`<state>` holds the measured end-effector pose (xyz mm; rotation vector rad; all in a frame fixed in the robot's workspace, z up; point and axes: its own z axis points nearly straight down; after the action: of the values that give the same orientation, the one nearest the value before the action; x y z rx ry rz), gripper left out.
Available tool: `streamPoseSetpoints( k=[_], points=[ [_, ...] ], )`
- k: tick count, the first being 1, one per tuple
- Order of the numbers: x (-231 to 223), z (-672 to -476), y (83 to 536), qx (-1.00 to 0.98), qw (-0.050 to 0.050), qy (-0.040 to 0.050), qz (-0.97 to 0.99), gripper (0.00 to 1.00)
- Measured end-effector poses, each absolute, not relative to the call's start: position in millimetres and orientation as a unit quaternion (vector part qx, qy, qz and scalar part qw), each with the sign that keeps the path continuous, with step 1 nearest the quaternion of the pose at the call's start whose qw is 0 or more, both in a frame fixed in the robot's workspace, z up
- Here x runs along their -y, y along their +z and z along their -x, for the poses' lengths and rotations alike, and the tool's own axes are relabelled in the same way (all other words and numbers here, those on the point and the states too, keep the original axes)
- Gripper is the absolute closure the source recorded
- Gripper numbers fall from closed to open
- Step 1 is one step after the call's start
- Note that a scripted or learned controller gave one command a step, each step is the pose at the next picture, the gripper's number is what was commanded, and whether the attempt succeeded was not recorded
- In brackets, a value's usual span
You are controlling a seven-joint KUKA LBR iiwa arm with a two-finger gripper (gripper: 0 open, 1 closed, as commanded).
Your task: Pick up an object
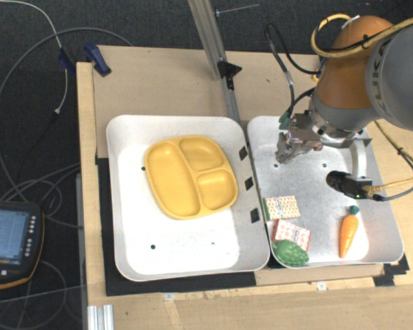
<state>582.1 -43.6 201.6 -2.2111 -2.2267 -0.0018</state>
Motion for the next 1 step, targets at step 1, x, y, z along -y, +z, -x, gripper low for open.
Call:
streamPoseSetpoints(
  k=[1],
  points=[
    [-14.3, -592.3, 198.8, 0.710, 0.001, -0.0013, 0.704, 1.00]
  ],
)
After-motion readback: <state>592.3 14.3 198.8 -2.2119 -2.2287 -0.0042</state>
